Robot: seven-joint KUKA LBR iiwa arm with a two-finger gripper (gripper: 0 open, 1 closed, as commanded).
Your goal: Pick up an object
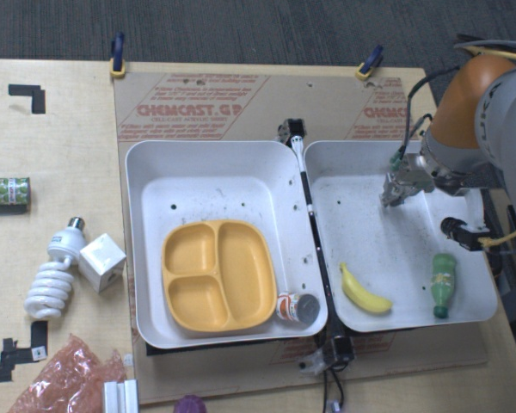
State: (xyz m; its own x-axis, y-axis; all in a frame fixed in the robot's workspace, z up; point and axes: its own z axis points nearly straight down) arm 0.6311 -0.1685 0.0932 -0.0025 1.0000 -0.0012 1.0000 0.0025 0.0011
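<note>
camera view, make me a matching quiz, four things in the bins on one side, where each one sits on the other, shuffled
Things:
1. banana
2. green bottle
3. yellow divided plate
4. small can

Places:
A. left bin, middle
B. right bin, near right corner
C. left bin, near right corner, beside the plate
D. right bin, near edge, left of the bottle

Pairs: 1-D, 2-B, 3-A, 4-C

arm [490, 101]: cut by right edge | purple object [189, 404]: cut by bottom edge

Two white bins [146, 188], one yellow tray [219, 274], one banana [364, 291], one green bottle [444, 284].
</note>
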